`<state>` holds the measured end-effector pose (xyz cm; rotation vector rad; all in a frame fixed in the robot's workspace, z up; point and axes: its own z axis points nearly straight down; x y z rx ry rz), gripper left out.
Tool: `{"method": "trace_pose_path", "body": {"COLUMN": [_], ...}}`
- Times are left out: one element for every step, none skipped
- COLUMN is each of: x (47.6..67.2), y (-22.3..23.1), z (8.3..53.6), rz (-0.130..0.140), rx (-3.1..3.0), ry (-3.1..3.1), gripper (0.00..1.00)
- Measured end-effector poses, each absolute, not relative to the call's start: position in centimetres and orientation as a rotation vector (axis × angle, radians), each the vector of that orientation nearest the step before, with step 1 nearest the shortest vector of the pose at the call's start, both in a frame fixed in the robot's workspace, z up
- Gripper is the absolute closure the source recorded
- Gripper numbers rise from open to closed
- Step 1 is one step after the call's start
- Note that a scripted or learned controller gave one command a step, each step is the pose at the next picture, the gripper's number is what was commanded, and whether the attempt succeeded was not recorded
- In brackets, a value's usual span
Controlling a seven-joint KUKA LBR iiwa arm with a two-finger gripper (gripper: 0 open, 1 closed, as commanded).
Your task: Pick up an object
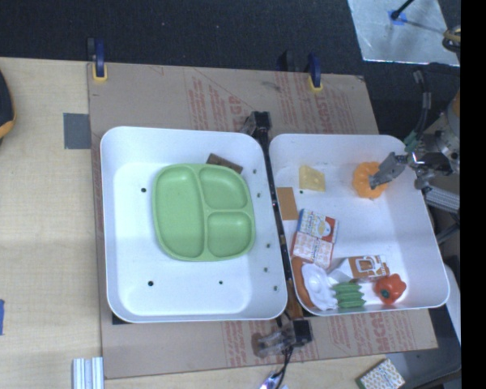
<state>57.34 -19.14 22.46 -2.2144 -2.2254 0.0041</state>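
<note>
Overhead, the single camera view looks down on two shallow white plastic bins side by side on a brown cardboard sheet clamped to a pale wooden bench. The left bin [121,217] holds a light green three-compartment plastic tray [202,211], lying flat near its middle, with a small dark brown piece [224,163] just beyond the tray's far edge.

The right bin [425,241] holds the loose items. A rounded orange plastic object [364,180] sits near the bin's far right side. A pale yellow wedge like a piece of cheese [312,178] lies to its left, well apart from it. Toward the near side are a small printed white and red carton [316,237], a white crumpled item [317,285], a green ridged piece [350,296], a small brown printed packet [368,267] and a red pepper-shaped toy [390,288], clustered close together.

The grey two-finger gripper [385,172] reaches in over the right bin's far right rim, its tip right at the orange object's right edge and seeming to touch it. Whether the fingers are spread or closed cannot be told, nor whether anything sits between them; the orange object rests on the bin floor.
</note>
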Motion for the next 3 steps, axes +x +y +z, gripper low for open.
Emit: {"method": "trace_pose_path", "body": {"x": [63.2,64.6,64.7], "y": [-19.9,-20.6,-20.6], "z": [11.9,9.0,10.3], "rz": [0.008,0.005,0.004], "rx": [-2.208,-2.212,-2.21], "ry": [-2.23,-2.231,-2.235], "gripper": [0.0,0.0,1.0]}}
